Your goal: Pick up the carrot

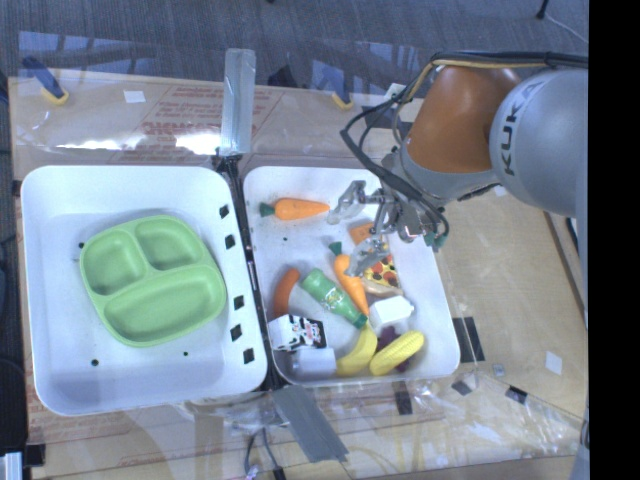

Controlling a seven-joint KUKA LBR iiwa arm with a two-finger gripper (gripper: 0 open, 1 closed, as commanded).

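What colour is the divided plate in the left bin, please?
The divided plate is light green, seen clearly in the camera view against the white bin.

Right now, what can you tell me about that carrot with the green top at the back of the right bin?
The carrot is orange and smooth, plastic-looking, like a toy, with a small dark green stub at its left end. It lies flat, pointing left to right, near the far wall of the right bin. It sits alone on the white floor, apart from the heap of toy food nearer the front. The claw hangs just to its right, not touching it.
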